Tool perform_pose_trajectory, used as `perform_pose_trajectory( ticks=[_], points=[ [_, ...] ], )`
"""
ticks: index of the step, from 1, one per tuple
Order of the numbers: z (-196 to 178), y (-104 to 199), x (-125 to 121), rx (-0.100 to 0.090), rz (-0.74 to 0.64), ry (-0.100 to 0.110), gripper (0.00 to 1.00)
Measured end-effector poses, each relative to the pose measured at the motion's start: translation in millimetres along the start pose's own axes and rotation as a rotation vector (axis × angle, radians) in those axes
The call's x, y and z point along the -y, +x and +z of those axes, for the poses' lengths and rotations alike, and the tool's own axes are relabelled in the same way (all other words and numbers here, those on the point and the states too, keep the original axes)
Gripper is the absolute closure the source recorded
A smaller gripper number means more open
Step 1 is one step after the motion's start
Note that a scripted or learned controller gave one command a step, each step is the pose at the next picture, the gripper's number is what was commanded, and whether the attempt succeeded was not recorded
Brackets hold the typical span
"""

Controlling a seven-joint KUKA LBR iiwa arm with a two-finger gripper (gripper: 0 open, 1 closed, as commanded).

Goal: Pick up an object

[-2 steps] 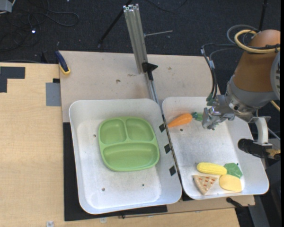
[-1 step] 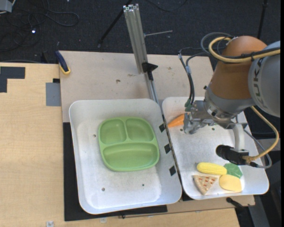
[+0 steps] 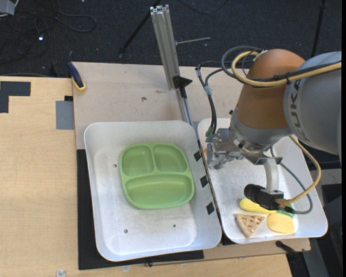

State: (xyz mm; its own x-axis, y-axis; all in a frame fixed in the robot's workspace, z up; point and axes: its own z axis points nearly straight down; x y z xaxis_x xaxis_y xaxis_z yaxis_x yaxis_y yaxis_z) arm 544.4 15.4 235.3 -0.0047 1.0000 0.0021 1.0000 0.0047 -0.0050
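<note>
A green divided plate (image 3: 157, 175) lay in the left bin (image 3: 98, 212). The gripper (image 3: 218, 154) hung over the right bin (image 3: 230, 192), close to its left wall; its grip could not be told. At that bin's near end lay a pizza-slice toy (image 3: 249, 224), a long yellow toy (image 3: 254, 205) just beyond it, and a rounded yellow toy (image 3: 281, 224) rightmost, all apart from the gripper.
</note>
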Motion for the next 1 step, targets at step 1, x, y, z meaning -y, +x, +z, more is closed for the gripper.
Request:
perform_pose_trajectory(
  ticks=[1],
  points=[
    [7.7,42.6,1.5,0.001,0.001,0.002,1.00]
  ],
)
